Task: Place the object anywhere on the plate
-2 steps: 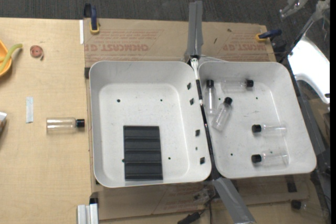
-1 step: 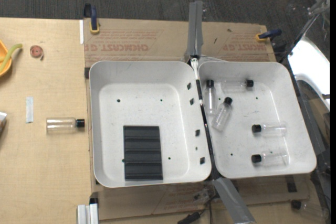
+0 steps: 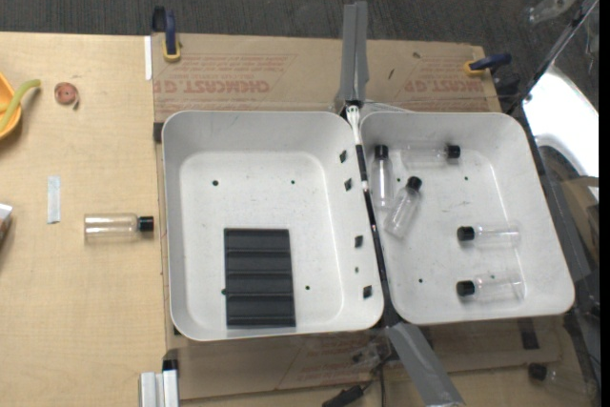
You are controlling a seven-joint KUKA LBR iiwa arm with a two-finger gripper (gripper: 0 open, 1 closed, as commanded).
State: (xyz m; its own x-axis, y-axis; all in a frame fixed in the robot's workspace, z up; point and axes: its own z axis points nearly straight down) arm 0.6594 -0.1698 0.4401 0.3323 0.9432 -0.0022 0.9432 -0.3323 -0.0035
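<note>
A black ridged plate (image 3: 257, 277) lies flat in the front part of the left bin (image 3: 191, 157). The right bin (image 3: 534, 205) holds several clear plastic bottles with black caps, all lying on their sides. One bottle (image 3: 381, 178) lies along the bin's left wall, with another (image 3: 426, 152) beside it at the back. A third bottle (image 3: 402, 211) lies tilted just below them. Two more bottles (image 3: 492, 234) (image 3: 493, 286) lie near the front right.
Another clear bottle (image 3: 114, 225) lies on the wooden bench left of the bins. A yellow object (image 3: 8, 105) and a small pink disc (image 3: 65, 93) sit at the far left. Clamps (image 3: 168, 35) (image 3: 486, 64) hold the cardboard behind the bins. A metal bar (image 3: 355, 52) runs up from between the bins.
</note>
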